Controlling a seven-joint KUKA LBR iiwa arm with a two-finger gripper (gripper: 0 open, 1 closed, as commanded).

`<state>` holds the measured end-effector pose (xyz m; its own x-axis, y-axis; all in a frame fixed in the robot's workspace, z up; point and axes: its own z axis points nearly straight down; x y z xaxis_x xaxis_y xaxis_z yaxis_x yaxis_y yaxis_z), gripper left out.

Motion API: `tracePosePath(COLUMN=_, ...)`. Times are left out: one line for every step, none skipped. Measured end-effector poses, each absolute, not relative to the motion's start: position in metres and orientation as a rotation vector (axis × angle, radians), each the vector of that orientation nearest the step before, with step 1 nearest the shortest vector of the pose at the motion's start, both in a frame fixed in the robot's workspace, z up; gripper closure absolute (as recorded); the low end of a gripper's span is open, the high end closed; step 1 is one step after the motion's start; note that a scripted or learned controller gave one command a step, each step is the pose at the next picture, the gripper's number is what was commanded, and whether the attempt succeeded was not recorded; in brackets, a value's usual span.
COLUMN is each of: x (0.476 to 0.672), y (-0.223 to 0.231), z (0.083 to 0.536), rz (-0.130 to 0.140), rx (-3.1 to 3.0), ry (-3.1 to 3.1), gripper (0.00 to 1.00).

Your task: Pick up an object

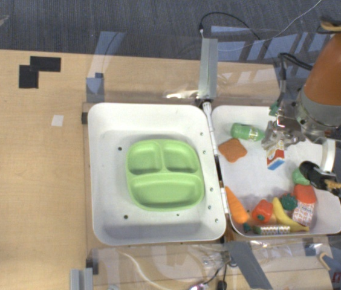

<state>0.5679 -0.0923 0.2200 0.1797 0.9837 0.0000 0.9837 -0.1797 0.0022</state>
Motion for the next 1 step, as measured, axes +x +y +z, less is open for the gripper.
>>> tracePosePath(x=0.5705, y=-0.1424, z=0.1687, rz=-0.001, rx=2.289, ry=2.153, gripper=1.0)
